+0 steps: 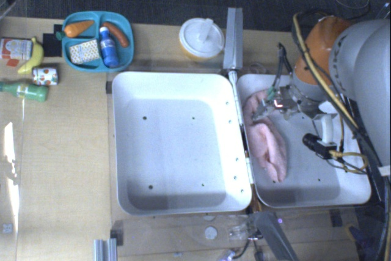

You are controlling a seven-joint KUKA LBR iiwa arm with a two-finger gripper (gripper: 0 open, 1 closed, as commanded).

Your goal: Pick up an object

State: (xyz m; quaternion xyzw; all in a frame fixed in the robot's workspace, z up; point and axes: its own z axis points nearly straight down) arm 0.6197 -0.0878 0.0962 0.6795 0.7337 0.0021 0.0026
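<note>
Pink cloth [267,142] lies unlifted in the right bin [317,192], gripper [276,102] down at its upper end, finger state not discernible; grasp unconfirmed, the lift apparently yet to be done.

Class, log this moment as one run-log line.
arm: over right bin | gripper: at pink cloth's upper end | grasp: unclear | left bin: untouched

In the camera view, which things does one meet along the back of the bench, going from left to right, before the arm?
Yellow banana → blue divided plate holding toy food → round white lidded container → upright grey metal bar.
</note>
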